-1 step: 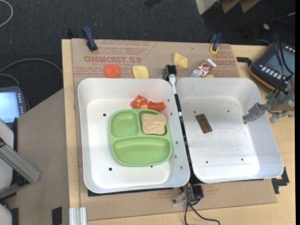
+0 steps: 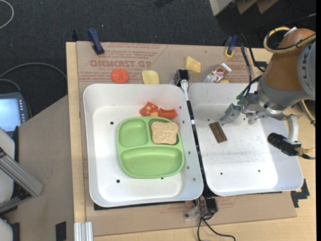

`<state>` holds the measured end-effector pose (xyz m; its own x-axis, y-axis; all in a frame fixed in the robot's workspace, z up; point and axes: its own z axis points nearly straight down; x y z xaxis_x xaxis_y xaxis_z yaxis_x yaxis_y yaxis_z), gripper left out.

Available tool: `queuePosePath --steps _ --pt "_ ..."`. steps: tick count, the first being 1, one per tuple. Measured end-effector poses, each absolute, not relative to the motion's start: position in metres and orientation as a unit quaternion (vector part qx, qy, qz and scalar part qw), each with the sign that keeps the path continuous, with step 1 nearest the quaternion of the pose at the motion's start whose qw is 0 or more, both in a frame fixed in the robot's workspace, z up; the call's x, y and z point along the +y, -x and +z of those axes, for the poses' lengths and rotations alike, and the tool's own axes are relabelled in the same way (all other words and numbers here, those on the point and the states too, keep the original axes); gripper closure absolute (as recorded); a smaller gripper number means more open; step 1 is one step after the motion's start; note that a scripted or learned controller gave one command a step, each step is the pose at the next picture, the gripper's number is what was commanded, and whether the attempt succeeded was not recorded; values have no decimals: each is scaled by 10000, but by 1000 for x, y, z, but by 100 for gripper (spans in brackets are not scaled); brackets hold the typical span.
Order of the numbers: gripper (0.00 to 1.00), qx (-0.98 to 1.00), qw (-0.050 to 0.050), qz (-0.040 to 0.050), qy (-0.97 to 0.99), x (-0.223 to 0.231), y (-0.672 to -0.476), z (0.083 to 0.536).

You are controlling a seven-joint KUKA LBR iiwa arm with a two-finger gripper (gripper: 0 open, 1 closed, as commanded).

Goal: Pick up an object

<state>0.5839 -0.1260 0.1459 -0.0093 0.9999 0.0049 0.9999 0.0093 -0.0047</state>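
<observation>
1. At your far left, the left bin [image 2: 95, 134] holds a green divided plate [image 2: 149, 157]. A slice of toast [image 2: 165, 132] sits in the plate's upper right compartment, and red pieces [image 2: 157, 110] lie on the bin floor just beyond the plate's rim at 12 o'clock.
2. Moving right, the right bin [image 2: 251, 174] carries one loose thing: a small brown bar [image 2: 217, 132], lying flat and tilted, in the bin's left half toward 10 o'clock from its centre.
3. The gripper [image 2: 231, 115] hangs near the bar, at about 1 o'clock from it, apart from it. Nothing sits between its fingers; how wide they stand you cannot tell from here.
4. Judge this as the approach step: no grasp is made yet.
5. Your next move likely calls for shifting toward 7 o'clock over the bar, turning the fingers across its narrow width, then descending.
</observation>
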Motion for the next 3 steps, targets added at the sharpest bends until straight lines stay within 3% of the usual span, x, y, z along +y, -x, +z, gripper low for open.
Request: queuePosePath --steps 1,2,3 --pt "0 -7079 39 17 7063 -101 -574 80" --pt "100 -7070 -9 -5 7072 -103 -576 95" --pt "100 -7103 -28 -44 7039 -27 -574 191"
